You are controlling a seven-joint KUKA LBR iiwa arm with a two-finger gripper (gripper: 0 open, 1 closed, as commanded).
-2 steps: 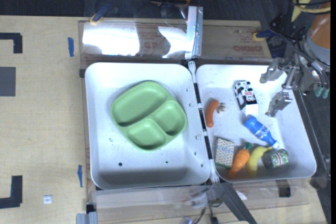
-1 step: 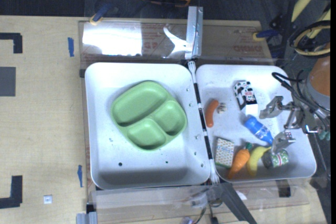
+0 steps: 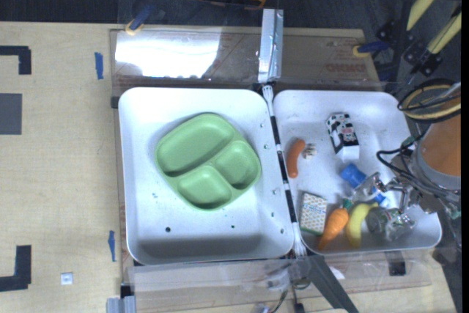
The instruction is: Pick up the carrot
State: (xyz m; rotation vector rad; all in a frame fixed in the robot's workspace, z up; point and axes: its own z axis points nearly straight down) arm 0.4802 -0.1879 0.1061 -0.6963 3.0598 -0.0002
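Pale wood covers the bench [image 3: 58,179], and two shallow white bins sit side by side on it. Left bin [image 3: 139,216] holds a green divided plate [image 3: 209,160] near its middle. Right bin [image 3: 319,102] holds the clutter and my reach.

My arm [image 3: 440,150] comes in from three o'clock, its orange band showing at the edge of the view. My gripper [image 3: 388,205] hangs low over the five o'clock corner of the right bin. Wires and metal parts blur together there, so I cannot tell how my hand is set, and I see nothing clearly between its tips.

My target, the carrot [image 3: 335,223], lies near the six o'clock edge of the right bin, orange with a green tip, tilted. A banana [image 3: 357,220] lies just beside it at three o'clock, touching or nearly so. A small patterned card [image 3: 314,211] sits at the carrot's ten o'clock. A blue block [image 3: 352,175] lies further up, towards twelve o'clock from the banana. A sausage [image 3: 294,157] rests near the bin's nine o'clock wall. A black-and-white toy [image 3: 341,133] stands towards twelve o'clock.
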